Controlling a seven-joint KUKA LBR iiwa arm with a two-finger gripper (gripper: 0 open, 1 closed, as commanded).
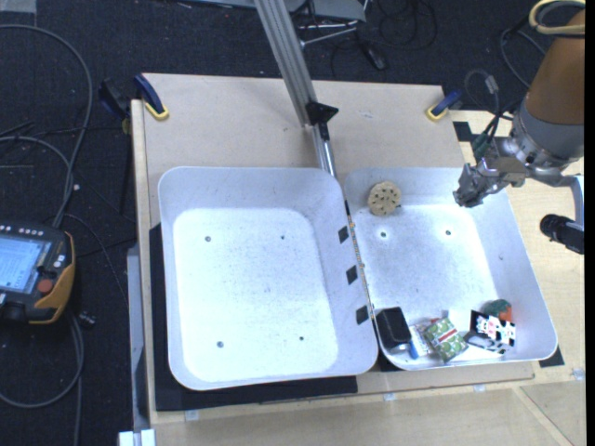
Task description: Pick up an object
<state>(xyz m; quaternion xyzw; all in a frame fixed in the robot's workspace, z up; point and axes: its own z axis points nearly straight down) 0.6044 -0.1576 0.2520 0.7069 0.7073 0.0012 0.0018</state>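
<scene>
My gripper [470, 191] hangs over the far right rim of the right bin [521, 258], pointing down and to the left. A round tan cookie-like object [384, 197] lies at the far left of that bin, well to the left of the gripper. Along the near edge sit a black block [392, 325], a green and red packet [444, 337], and a black-and-white toy with a green top [494, 327]. Nothing shows between the fingers.
The left bin [177, 249] lies beside the right one, with black clips along their shared wall. A slanted metal pole [290, 54] rises behind the bins. A teach pendant [28, 272] rests off the bench at the left.
</scene>
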